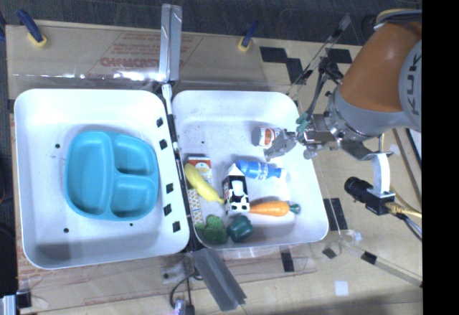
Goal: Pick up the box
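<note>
My gripper (281, 146) over right bin (215, 107), beside small can (265, 136); finger state indiscernible. Milk carton (235, 194) upright among toys. Wooden bench (215, 44), dark floor beyond.

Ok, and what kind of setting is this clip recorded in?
Most likely a robotics lab's grasping bench, not a kitchen. Two white bins sit side by side on a board held down by clamps; the right bin holds toy food such as a banana and carrot, and cables trail beside the gripper.
</note>
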You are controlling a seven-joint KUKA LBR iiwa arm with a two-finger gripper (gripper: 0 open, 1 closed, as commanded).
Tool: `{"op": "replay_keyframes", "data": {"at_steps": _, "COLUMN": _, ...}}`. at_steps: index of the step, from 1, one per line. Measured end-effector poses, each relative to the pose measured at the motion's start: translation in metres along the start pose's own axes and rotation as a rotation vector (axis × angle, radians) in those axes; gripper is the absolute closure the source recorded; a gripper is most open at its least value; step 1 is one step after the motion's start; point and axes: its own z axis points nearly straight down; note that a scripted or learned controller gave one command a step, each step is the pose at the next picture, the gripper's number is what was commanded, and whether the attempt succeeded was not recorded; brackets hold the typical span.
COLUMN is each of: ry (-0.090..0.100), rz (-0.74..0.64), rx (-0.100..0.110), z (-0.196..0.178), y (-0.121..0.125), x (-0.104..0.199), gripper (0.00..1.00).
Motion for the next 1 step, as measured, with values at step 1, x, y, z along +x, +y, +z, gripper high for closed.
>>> {"op": "replay_keyframes", "data": {"at_steps": 1, "ry": 0.0, "rz": -0.023, "rx": 0.001, "z": 0.0794, "y": 0.0471, "x": -0.0179, "gripper": 0.0}}
